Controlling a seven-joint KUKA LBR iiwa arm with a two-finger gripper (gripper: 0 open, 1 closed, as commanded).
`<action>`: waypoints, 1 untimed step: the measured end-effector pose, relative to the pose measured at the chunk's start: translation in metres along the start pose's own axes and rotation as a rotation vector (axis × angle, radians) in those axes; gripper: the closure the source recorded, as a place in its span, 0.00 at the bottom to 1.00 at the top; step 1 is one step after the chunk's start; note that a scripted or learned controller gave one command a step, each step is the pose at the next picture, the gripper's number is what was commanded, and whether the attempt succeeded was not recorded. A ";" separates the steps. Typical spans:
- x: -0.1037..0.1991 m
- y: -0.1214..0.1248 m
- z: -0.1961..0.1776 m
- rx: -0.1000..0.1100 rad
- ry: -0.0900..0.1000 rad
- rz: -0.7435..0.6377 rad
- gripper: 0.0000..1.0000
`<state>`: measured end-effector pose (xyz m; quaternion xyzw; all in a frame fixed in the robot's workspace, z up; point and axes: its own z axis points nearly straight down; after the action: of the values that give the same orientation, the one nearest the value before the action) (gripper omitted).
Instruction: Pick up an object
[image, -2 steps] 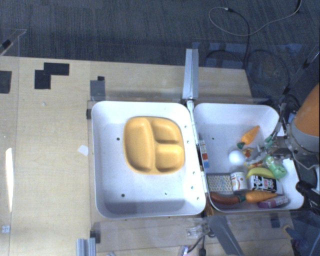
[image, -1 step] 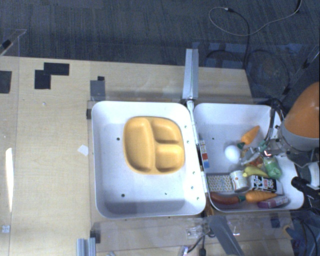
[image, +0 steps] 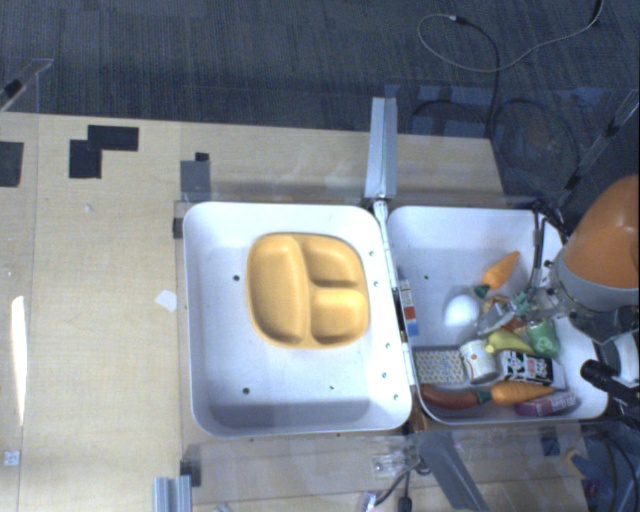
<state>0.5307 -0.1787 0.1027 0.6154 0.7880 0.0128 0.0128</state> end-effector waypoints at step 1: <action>-0.005 0.002 -0.011 -0.011 -0.017 0.002 1.00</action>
<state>0.5334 -0.1833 0.1139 0.6164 0.7871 0.0118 0.0228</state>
